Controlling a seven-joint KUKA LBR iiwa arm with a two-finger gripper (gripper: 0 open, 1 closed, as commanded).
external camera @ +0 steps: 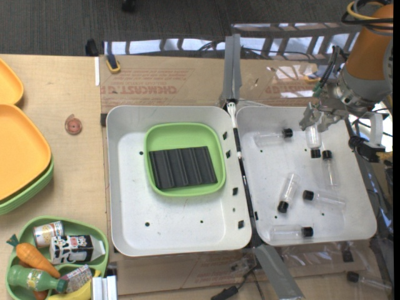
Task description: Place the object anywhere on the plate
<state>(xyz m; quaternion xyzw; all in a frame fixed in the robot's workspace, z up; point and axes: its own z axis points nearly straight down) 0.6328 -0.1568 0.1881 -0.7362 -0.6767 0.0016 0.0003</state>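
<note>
Over the far side of the right-hand shallow white bin [350, 224], a grey two-finger gripper [317, 119] beneath the orange-banded arm [369, 49], hanging low above the bin floor; open or closed, impossible to tell from this slant. Scattered across that bin, six small clear plastic vials with black caps, all lying on their sides. Just below the gripper, one clear vial [314, 141] with its black cap toward the near side, probably the object meant, and not visibly held. Just beside it a second capped vial [329, 169], the two caps close together. In the left-hand white bin [125, 230], the target: a light green, rounded-square plastic plate [184, 135] with a black ribbed mat [185, 167] across its middle, well apart from every vial. Judging by appearance: very light, stiff, smooth-walled and round, so apt to roll away or squirt out of a pinch, and hard to pick out against the white floor. Best taken across the barrel near mid-length, closing square to the long axis, or else at the cap for a less slippery surface. Little danger of breakage if plastic. More danger of a clean miss or of nudging the neighbour.
</note>
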